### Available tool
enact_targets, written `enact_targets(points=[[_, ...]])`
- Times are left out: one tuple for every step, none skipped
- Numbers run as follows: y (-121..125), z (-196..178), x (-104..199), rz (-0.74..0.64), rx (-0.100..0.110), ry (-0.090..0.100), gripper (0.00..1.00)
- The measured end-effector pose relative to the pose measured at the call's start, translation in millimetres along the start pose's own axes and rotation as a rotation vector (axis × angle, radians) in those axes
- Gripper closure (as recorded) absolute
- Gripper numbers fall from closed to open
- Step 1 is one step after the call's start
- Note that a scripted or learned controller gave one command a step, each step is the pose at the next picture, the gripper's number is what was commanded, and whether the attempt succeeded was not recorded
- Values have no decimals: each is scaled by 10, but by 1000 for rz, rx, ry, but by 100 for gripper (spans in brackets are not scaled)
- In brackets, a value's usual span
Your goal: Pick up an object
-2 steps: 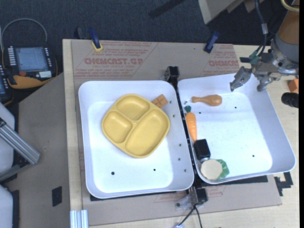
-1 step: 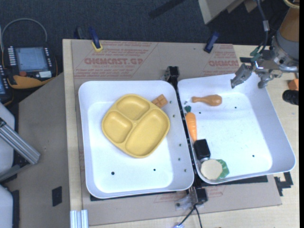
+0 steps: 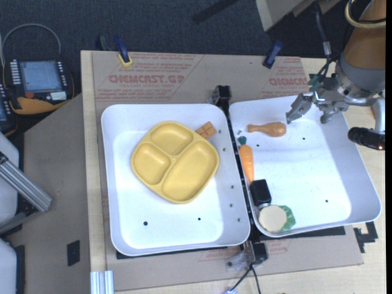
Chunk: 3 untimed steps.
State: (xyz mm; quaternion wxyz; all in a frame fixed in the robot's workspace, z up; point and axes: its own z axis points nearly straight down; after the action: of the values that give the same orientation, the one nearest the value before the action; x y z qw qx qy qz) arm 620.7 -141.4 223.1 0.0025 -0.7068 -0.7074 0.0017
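Camera view: my tool (image 3: 310, 107) hung over the right bin (image 3: 343, 164), fingers spread, holding nothing. The nearest object, a drumstick (image 3: 268, 128), lay just beside it toward the carrot (image 3: 246, 163). Risk: closing off-centre could nudge its rounded body away.

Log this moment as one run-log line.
gripper: open, over right bin | nearest: drumstick | held: nothing | carrot: untouched
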Motion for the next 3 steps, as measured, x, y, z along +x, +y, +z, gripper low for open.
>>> enact_targets(points=[[-47,446,-34,2,0,0,0],[-27,1029,-120,2,1,0,0],[-5,876,-121,1,-8,-2,100]])
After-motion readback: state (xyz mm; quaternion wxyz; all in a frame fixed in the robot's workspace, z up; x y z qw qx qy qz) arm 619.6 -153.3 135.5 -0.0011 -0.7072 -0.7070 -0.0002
